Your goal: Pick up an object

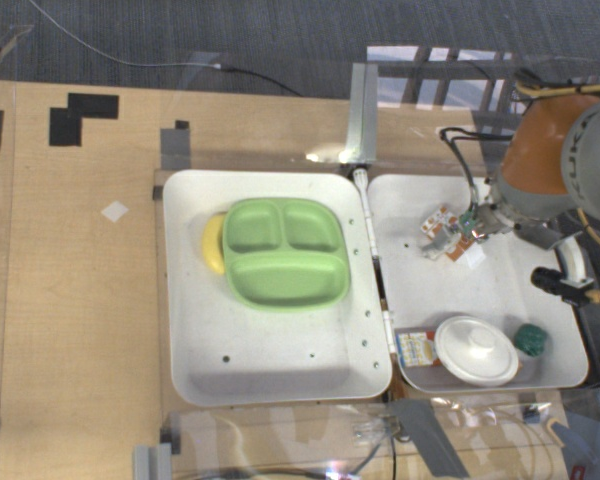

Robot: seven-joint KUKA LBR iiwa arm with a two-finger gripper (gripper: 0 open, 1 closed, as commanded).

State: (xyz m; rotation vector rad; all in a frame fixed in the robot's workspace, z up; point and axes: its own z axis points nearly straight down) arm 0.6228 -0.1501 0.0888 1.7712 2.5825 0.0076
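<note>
My gripper (467,224) is low in the upper middle of the right bin (410,288), on the end of the grey arm with its orange band (538,146). It is right at a small crumpled packet (442,234) with white, red and green print, which lies on the bin floor just left of it. At the front of this bin there is a white round bowl (476,349) upside down. A dark green ball (530,340) rests to its right and a small printed carton (413,348) to its left.
The left bin (270,368) holds a green divided plate (283,252) with a yellow banana (212,245) poking out from under its left edge. A metal divider (372,258) separates the bins. Cables (460,158) hang by the arm.
</note>
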